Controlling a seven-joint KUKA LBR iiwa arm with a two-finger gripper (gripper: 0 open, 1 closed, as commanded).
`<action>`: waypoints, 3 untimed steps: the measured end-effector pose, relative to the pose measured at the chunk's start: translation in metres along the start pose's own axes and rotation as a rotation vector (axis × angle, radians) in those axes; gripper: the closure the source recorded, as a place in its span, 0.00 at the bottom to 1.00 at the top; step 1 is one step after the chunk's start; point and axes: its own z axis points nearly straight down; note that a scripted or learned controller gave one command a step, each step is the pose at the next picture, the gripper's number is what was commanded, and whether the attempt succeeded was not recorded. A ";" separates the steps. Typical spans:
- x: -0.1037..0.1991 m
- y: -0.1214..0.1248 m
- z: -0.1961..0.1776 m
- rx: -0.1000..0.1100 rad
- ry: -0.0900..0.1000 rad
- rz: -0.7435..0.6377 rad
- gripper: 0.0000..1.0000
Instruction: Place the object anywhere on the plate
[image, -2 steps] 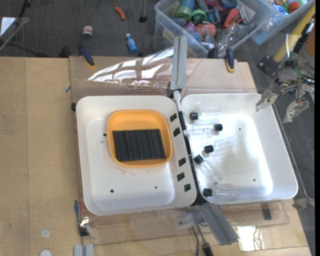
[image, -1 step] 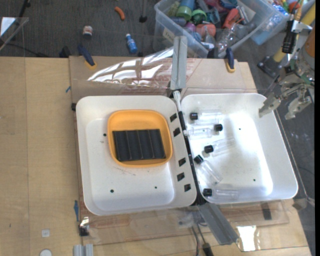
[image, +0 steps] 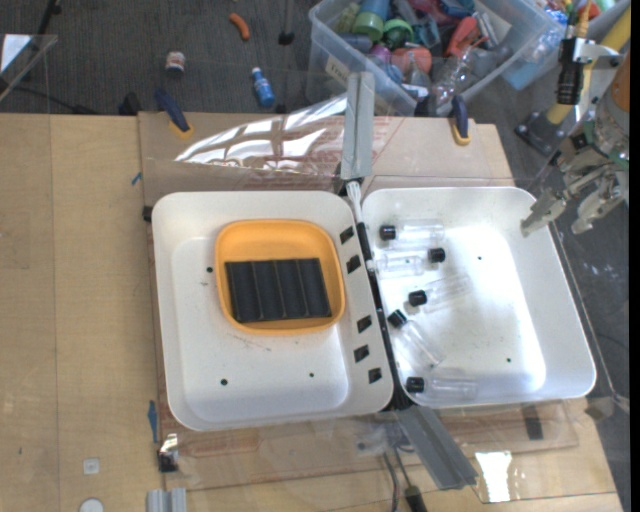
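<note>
An orange plate (image: 232, 250) lies in the left white bin (image: 190, 380). A black ribbed slab (image: 278, 290) rests flat on the plate and covers most of its middle. Several clear vials with black caps lie loose in the right white bin (image: 540, 330), among them one near the divider (image: 405, 233), one at mid-bin (image: 432, 293) and one by the front wall (image: 445, 383). My gripper (image: 562, 205) hangs over the right bin's far right corner, well apart from the vials and the plate. Nothing shows in it.
A dark divider with black clips (image: 362, 300) runs between the two bins. A clear tub of colourful objects (image: 430, 40) stands behind the bench. Blue clamps (image: 177, 118) grip the back board. Glare washes out the right bin's centre.
</note>
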 end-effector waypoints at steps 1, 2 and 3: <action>-0.002 0.001 -0.003 -0.001 0.000 -0.062 0.00; -0.001 0.001 0.002 -0.005 -0.002 -0.097 0.00; -0.005 0.001 0.009 -0.006 -0.003 -0.276 0.00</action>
